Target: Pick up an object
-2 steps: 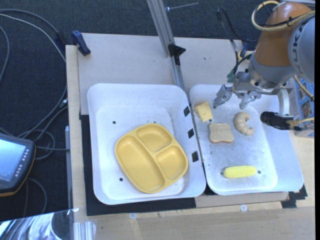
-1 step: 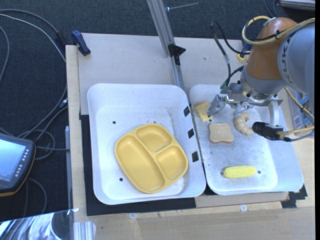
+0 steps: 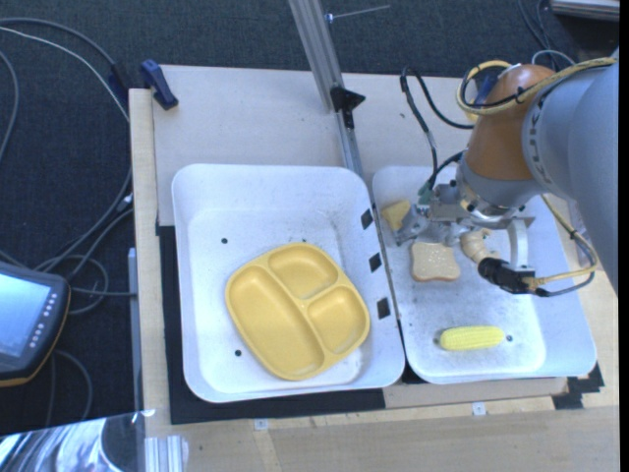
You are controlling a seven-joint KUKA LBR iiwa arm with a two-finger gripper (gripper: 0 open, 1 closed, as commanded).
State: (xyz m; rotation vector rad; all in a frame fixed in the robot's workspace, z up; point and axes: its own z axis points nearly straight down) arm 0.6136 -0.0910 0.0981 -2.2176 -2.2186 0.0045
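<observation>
Surface (image 3: 246, 96): pale board carrying two shallow white bins side by side. Left bin (image 3: 197, 195): holds one yellow divided plate (image 3: 298, 309), three compartments, lying flat toward the near side. Right bin (image 3: 560, 352): holds three candidate items. Item one, a slice of toast (image 3: 433, 262), pale tan, flat on the bin floor, left of centre. Item two, a yellow wedge that looks like cheese (image 3: 395, 213), just beyond the toast, close against the bin's left wall. Item three, a corn cob (image 3: 471, 338), yellow, lying crosswise near the front edge, well apart from the other two. Arm: grey with orange band, reaching in from the right, wrist over the far half of the right bin. Gripper (image 3: 444, 226): low over the bin, between the cheese and the toast, apparently just above the far edge of the toast; how far apart the fingers stand cannot be told from this angle, and nothing is seen between them. Judged step: descent toward the toast or the cheese, grasp not yet made. Handling notes: the toast lies flat and thin, so the tips would likely need to reach the bin floor and straddle its narrow width; a high close would probably slide over it. The cheese sits near the wall, leaving little room on that side. The corn cob, rounded and unobstructed, looks the easier alternative.
</observation>
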